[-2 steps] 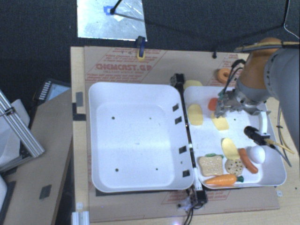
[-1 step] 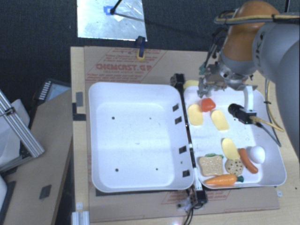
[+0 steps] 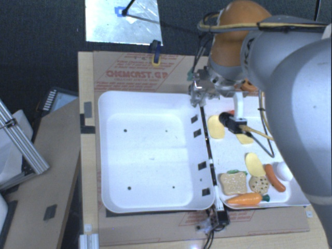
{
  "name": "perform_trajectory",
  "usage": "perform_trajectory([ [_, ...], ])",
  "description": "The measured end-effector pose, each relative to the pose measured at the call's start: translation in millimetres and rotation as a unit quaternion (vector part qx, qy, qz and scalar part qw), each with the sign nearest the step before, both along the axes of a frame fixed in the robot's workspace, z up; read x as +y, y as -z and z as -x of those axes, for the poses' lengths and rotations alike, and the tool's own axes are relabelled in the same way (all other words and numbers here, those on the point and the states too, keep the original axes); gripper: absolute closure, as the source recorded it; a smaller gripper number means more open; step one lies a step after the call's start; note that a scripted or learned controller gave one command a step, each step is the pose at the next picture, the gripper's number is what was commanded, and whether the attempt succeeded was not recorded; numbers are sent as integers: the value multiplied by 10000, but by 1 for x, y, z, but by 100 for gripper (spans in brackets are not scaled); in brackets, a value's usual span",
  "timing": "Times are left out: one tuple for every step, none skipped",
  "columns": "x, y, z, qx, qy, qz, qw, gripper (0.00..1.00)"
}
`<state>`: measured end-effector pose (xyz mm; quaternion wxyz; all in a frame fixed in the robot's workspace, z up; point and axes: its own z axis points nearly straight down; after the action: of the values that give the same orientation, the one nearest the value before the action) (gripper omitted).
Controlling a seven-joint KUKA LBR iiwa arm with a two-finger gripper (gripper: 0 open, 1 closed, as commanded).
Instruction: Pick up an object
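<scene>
My gripper (image 3: pixel 197 97) hangs over the far end of the divider between the two bins, at the right bin's (image 3: pixel 226 154) back left corner. Just right of it and nearer lies a pale yellow piece (image 3: pixel 216 127). Toward the right bin's front lie another yellow piece (image 3: pixel 254 164), a slice of bread (image 3: pixel 233 182), a cookie (image 3: pixel 258 183), an orange carrot (image 3: pixel 245 199) and a red sausage (image 3: pixel 275 177). I see nothing held at the gripper. The big grey arm hides the bin's right side.
The left bin (image 3: pixel 150 149) lies beside the gripper, to its left. A white egg-like thing (image 3: pixel 283 169) rests by the sausage. Cardboard (image 3: pixel 135 72) sits under both bins, with a blue and yellow clamp (image 3: pixel 155 52) at its far edge.
</scene>
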<state>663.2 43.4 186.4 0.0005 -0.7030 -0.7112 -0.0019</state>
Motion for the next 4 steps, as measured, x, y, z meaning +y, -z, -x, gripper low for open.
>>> perform_trajectory([
  [93, 58, -4, 24, -1, -5, 10000, 100],
  [78, 10, 2, -13, 55, 12, 10000, 100],
  [142, 53, -5, 7, 13, 7, 10000, 100],
  [85, 105, -5, 22, 72, 24, 10000, 100],
])
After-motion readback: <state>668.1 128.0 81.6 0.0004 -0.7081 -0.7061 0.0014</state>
